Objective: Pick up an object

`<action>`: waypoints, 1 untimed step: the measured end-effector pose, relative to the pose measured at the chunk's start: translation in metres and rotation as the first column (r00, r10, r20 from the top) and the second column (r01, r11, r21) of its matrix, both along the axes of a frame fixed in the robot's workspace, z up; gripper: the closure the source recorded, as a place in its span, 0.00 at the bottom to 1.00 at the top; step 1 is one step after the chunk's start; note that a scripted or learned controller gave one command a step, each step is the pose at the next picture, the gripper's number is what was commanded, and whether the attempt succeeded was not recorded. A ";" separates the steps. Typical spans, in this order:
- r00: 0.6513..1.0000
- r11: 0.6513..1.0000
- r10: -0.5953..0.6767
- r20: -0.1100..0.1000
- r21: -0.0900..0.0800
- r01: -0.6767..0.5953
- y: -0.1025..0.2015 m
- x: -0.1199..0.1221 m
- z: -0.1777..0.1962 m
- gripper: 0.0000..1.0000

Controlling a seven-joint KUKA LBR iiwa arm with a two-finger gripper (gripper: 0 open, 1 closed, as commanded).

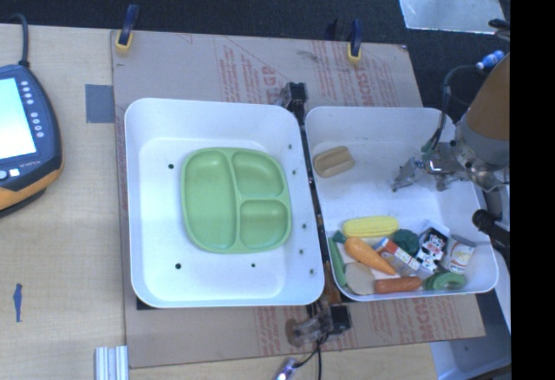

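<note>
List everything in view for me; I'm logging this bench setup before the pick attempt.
Bins: two, white, side by side on cardboard.
Divided plate: one, green, in the left bin.
Bread roll: one, tan, upper left of the right bin.
Corn cob: one, yellow, lower part of the right bin.
Carrot: one, orange, just below the corn.
Other small toys: several, mixed colours, piled along the right bin's lower edge.
Handheld controller: one, grey and orange, far left.
Clamps: two, blue and yellow, cardboard's top edge.
Gripper: one, grey, over the right bin.
</note>
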State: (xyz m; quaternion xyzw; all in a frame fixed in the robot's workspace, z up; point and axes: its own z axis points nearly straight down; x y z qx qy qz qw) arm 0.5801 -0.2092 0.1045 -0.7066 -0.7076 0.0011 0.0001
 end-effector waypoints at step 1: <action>1.000 1.000 0.005 -0.004 0.002 -0.005 0.112 0.001 -0.013 0.00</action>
